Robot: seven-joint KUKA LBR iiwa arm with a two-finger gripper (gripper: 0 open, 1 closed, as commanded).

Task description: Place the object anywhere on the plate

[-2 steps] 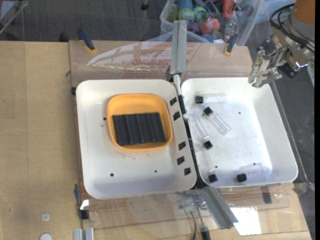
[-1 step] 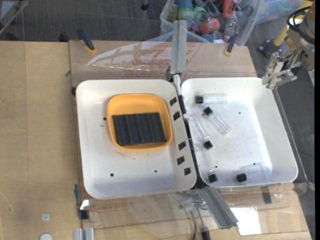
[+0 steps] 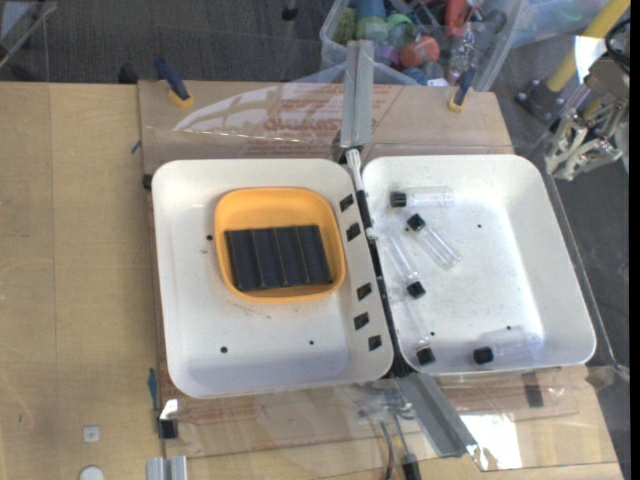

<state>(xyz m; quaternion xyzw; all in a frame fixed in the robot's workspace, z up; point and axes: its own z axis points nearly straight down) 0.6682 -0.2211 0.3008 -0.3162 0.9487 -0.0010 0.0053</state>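
An orange plate (image 3: 277, 208) lies in the left white bin (image 3: 190, 298). On the plate rests a flat black ridged block (image 3: 277, 257), covering most of its middle. Several clear plastic tubes with black caps lie in the right white bin (image 3: 530, 268): one near the back (image 3: 423, 198), one slanted below it (image 3: 434, 242), one beside the divider (image 3: 403, 268), and two along the front wall (image 3: 500, 348). My gripper (image 3: 577, 150) hangs outside the right bin, beyond its back right corner, far from the plate and apart from every tube.
A metal divider rail (image 3: 355, 118) runs between the bins. A clear box of colourful toys (image 3: 430, 13) stands behind the bench. Cardboard (image 3: 250, 118) lies behind the left bin. Black clips (image 3: 362, 290) line the seam between the bins.
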